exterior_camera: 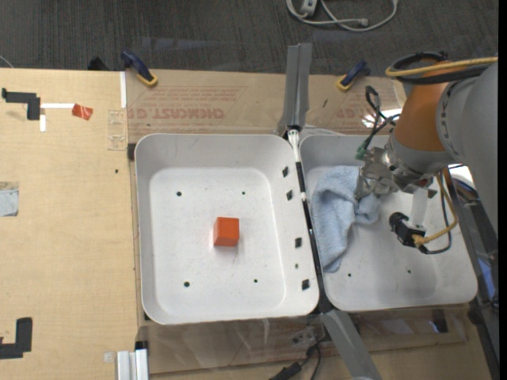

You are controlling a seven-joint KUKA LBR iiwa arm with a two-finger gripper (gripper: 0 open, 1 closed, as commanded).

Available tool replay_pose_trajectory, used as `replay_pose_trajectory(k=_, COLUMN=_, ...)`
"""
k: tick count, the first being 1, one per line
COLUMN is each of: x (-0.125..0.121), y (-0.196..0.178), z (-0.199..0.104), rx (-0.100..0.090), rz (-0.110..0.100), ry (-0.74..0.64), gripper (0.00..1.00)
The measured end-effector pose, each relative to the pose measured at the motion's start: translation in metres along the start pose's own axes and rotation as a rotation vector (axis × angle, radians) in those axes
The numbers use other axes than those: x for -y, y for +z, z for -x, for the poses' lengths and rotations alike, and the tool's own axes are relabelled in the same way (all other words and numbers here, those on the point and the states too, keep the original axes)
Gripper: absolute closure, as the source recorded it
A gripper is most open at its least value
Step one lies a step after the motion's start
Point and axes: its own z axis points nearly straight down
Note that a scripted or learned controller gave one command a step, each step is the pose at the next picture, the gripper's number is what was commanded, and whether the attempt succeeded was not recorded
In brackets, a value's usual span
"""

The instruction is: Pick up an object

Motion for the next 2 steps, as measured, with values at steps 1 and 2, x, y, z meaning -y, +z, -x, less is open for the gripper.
replay_pose_trajectory(k=1, x=-0.02, y=-0.09, z=-0.02, rx=0.003, rz=-0.004, ry=-0.059, gripper=1.0)
replay_pose_trajectory(k=2, x=-0.036, y=-0.078, z=0.019, rx=0.003, rz=-0.005, ry=-0.203, gripper=1.0)
